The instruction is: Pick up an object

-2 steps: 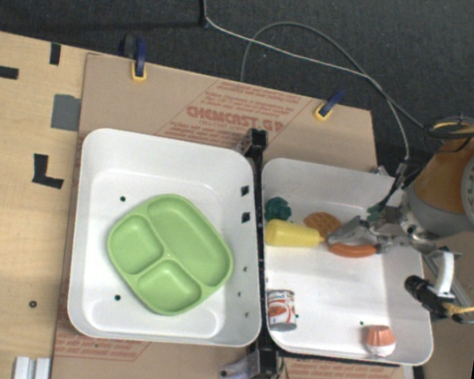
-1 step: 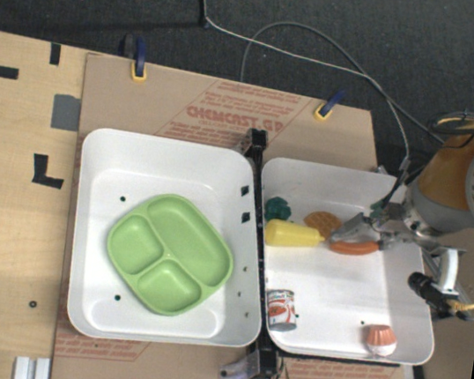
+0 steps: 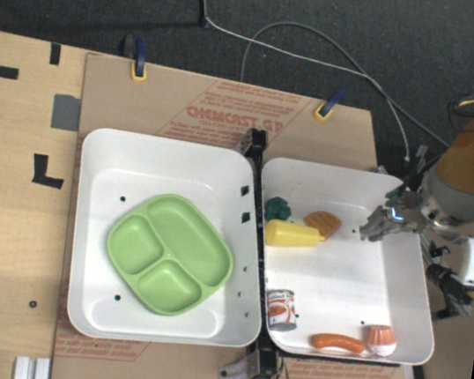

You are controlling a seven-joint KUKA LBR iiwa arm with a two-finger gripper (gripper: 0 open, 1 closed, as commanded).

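Waffle [image 3: 323,222] near back of right bin [image 3: 408,292], touching yellow block [image 3: 292,235]. Gripper [image 3: 377,226] hovers just right of it, holding nothing; finger spread I can't tell. I'd drop straight over waffle, clear of block.

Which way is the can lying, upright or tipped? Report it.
Tipped: the can lies on its side in the right bin, label showing.

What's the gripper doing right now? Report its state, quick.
Gripper: over the right bin's upper right edge, nothing visible between its fingers; open or shut cannot be told.
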